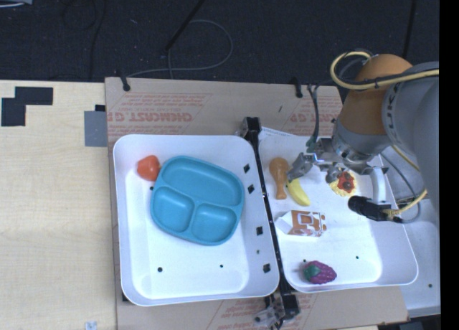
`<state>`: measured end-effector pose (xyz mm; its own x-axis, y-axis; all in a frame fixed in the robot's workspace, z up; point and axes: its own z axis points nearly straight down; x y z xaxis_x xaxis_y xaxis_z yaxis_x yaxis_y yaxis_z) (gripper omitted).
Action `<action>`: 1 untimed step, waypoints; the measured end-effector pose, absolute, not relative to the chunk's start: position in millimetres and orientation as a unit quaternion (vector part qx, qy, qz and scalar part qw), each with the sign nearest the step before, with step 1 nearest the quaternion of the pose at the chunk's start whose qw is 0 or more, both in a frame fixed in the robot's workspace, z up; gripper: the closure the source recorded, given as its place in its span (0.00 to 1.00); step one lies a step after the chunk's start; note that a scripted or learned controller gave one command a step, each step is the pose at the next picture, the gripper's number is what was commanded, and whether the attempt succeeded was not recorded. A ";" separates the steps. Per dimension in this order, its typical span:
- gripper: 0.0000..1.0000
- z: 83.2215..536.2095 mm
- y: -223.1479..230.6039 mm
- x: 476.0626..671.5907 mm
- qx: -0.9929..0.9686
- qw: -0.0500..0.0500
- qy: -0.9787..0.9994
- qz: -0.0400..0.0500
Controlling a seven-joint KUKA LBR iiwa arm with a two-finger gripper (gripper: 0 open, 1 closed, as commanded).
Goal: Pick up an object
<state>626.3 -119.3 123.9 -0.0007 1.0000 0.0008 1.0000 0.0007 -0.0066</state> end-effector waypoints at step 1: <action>0.00 85.3 -117.7 625.7 -0.707 0.002 -0.707 0.002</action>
